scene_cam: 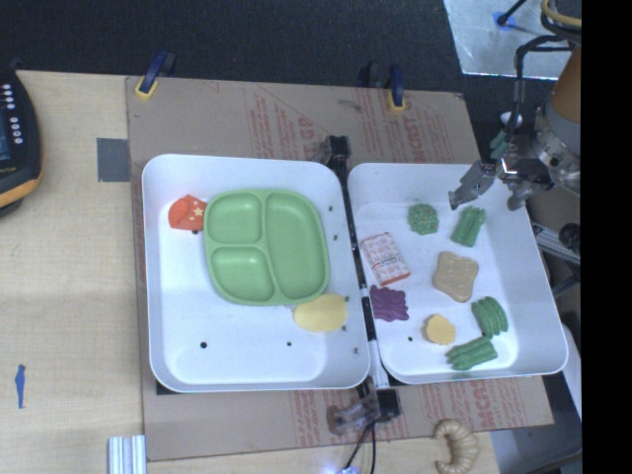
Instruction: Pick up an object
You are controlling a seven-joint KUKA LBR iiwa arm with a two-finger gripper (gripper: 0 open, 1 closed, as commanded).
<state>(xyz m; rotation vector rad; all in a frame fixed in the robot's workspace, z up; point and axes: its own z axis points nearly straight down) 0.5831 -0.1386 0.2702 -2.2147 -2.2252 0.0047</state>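
Observation:
My gripper (490, 197) hangs over the far edge of the right bin (528, 265), its two fingers spread open with nothing between them. Just below it lie a green ridged pickle (467, 226) and a small green broccoli piece (423, 217). Further down the bin are a red-and-white packet (384, 258), a tan bread slice (455, 276), purple grapes (389, 304), a yellow round piece (440, 329) and two more green vegetables (489, 315) (472, 353).
The left bin (168, 304) holds a green divided plate (267, 245), a red piece with a star (186, 212) and a yellow lemon-like piece (321, 313). A tan curled object (456, 444) lies on the board in front of the bins.

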